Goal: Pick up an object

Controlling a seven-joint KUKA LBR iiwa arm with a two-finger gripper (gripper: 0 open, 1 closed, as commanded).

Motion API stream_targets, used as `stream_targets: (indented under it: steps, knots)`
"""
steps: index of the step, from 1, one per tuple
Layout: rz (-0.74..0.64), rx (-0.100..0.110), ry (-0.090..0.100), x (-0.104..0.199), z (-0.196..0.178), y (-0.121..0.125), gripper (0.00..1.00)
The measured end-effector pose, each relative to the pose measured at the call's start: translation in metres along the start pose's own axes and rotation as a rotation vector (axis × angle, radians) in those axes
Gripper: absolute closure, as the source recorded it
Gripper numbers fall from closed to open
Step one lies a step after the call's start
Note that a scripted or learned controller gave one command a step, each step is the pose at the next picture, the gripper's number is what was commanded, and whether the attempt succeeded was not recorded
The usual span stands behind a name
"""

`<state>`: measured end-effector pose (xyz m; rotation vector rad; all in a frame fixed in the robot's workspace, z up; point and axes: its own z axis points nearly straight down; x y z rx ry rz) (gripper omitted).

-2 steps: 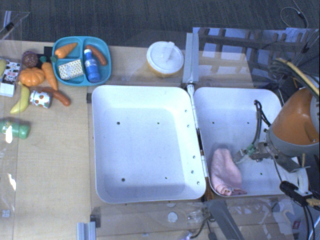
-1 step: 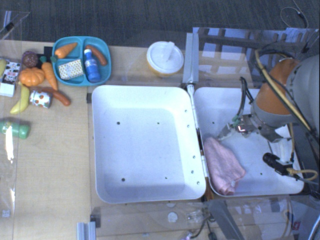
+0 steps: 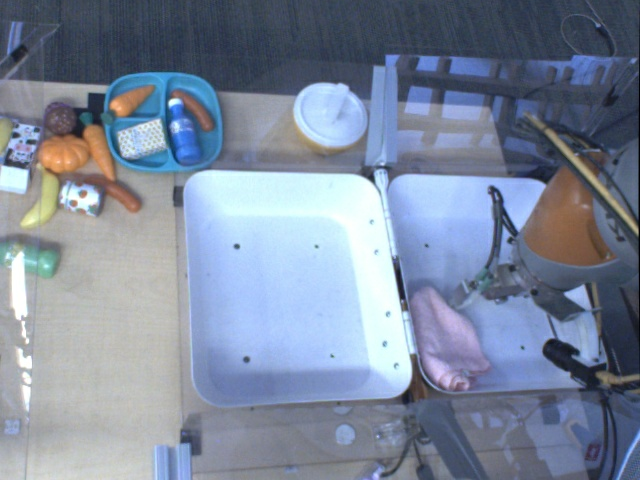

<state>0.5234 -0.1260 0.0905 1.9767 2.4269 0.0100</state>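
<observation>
The pink cloth [image 3: 447, 337] is lying in the right bin [image 3: 450, 218], at its near left corner. The gripper [image 3: 487, 286] is hovering just right of it; its grip cannot be told.

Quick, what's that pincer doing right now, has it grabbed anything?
Pincer: in the right bin, just beside the pink cloth; nothing seen between its fingers, and open or closed cannot be told.

One fixed camera overhead, slanting down on both bins [image 3: 285, 193].
</observation>
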Motion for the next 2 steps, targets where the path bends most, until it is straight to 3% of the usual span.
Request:
stream_targets:
  steps: [1,2]
  knots:
    - [-0.152,-0.008,-0.006,0.041,-0.001,-0.022,0.0]
    - [-0.022,0.008,0.003,-0.025,-0.061,0.009,0.0]
